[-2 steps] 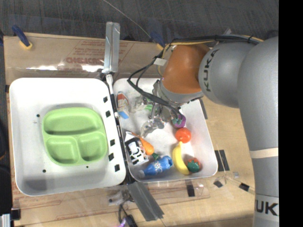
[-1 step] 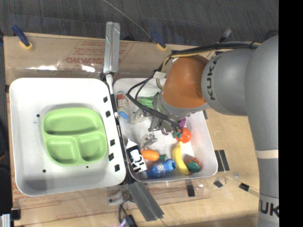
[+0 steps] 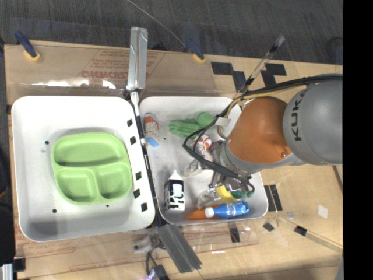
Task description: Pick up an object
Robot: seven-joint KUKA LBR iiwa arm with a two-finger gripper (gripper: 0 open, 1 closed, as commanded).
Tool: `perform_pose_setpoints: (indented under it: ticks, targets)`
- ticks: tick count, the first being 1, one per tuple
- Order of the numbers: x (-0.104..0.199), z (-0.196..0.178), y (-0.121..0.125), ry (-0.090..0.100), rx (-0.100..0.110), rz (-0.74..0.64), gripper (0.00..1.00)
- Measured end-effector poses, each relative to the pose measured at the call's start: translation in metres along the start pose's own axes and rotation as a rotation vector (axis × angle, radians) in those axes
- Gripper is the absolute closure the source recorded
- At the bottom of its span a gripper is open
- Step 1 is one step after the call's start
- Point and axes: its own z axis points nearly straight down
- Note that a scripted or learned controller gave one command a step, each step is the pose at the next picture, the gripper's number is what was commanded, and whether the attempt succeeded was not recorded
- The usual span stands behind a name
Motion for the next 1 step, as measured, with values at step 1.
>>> perform_pose_setpoints:
  ticks: [1]
  targets:
    - [-0.0024,-0.0098,0.0026,-0.002,-0.001,-0.01,1.0]
